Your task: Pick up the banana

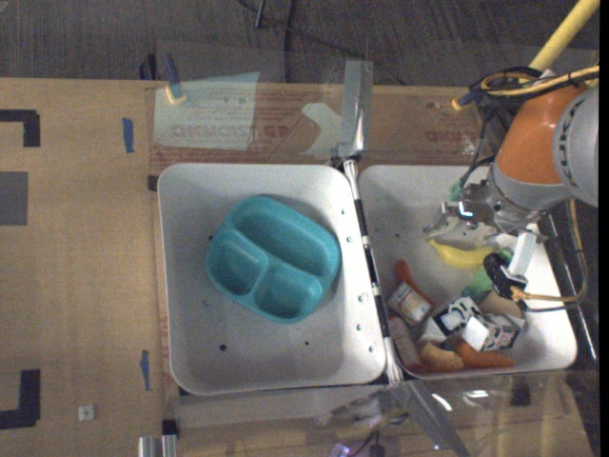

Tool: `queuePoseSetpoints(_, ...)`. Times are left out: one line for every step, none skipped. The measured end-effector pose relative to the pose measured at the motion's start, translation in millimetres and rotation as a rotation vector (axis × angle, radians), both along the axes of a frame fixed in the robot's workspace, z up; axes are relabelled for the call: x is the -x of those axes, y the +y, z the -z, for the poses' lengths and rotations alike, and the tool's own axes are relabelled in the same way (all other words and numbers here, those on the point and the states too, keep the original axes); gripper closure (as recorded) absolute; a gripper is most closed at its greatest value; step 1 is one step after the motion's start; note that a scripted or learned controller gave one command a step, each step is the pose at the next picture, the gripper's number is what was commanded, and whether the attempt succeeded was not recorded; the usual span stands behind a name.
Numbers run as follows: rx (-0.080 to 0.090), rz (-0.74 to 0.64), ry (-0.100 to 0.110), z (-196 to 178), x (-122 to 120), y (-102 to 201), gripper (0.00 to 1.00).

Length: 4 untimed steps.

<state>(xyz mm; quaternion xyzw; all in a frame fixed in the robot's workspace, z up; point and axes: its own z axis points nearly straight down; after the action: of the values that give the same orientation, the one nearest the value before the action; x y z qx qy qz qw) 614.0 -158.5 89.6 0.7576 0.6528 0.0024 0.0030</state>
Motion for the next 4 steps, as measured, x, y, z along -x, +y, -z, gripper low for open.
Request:
queuePoseSetpoints(0.001,-0.056,-0.004,0,30,4,0.00)
queuePoseSetpoints(0.002,-0.049,-0.005,-1,68,22,0.00)
queuePoseSetpoints(0.003,-0.043,-0.009,-1,108,36,0.00)
queuePoseSetpoints(0.012,-0.039,-0.013,-12,107,32,1.00)
